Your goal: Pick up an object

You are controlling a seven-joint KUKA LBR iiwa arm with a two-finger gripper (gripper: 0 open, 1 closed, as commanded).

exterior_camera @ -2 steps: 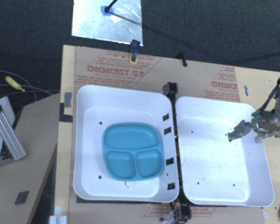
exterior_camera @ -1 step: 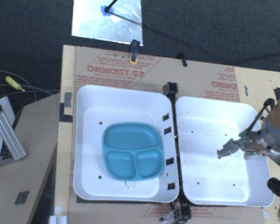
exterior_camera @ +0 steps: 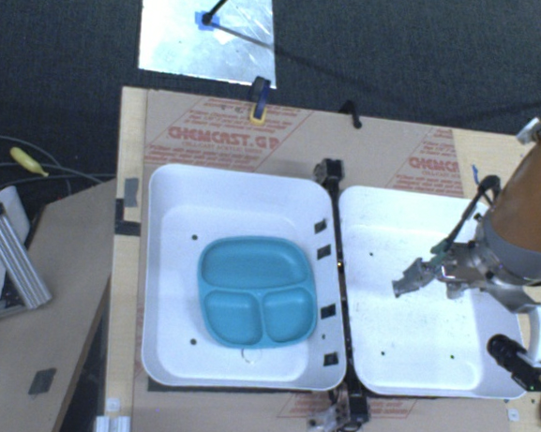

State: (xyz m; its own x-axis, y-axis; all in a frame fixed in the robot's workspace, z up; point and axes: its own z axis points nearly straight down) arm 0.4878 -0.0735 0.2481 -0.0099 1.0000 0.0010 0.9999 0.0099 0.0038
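A blue plate [exterior_camera: 255, 289] with three compartments lies flat in the middle of the left white bin [exterior_camera: 169, 249]. My gripper [exterior_camera: 414, 279] hangs over the right white bin [exterior_camera: 383, 220], in its middle-right part, pointing left toward the divider. It is well to the right of the plate, with the bins' shared edge between them. Nothing shows held at its tip. The grey arm with its orange band [exterior_camera: 535, 201] comes in from the right.
Black clips [exterior_camera: 328, 253] line the seam between the bins. Both bins rest on a cardboard sheet [exterior_camera: 221, 135]. A shiny metal sheet [exterior_camera: 212, 27] lies on the floor behind, and an aluminium frame [exterior_camera: 0, 243] stands at the left.
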